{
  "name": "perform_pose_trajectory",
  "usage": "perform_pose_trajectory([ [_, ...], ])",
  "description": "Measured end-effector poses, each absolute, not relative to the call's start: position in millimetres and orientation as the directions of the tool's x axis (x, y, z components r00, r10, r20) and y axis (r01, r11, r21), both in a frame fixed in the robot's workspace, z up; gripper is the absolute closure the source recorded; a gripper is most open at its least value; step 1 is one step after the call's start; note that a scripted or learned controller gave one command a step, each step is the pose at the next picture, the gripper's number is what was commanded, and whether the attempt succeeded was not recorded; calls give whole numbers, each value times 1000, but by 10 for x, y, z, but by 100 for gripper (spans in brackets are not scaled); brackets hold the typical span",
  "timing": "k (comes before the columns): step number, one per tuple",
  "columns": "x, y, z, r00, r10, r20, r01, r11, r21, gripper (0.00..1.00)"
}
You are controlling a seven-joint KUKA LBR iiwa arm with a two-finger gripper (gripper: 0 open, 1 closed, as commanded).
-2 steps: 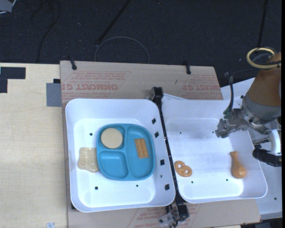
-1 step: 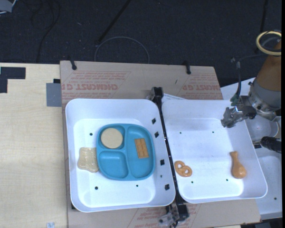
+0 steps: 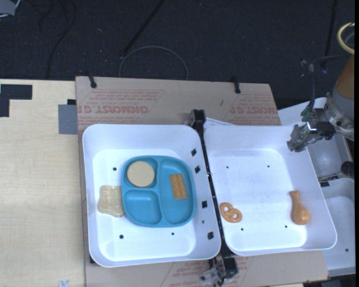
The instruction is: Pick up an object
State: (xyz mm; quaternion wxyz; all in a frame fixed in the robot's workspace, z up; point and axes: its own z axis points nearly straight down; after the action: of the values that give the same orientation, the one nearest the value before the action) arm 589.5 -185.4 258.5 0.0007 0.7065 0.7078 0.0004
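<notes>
The right bin holds a small brown pretzel near its front left and a tan drumstick-shaped piece near its right wall. In the left bin a blue divided tray carries a round tan cracker and an orange wafer. A pale toast-like slice lies just left of the tray. My gripper hangs over the right bin's far right corner, well away from every object, with nothing visibly in it.
A black clip bar runs between the two bins. Brown cardboard lies under and behind them. The wooden benchtop stretches to the left. Cables cross the dark floor behind.
</notes>
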Motion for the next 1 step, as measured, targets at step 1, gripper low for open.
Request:
perform_pose_trajectory([
  [1, 5919, -1438, 2544, -3, 1000, 1, 1000, 3, -3, 100],
])
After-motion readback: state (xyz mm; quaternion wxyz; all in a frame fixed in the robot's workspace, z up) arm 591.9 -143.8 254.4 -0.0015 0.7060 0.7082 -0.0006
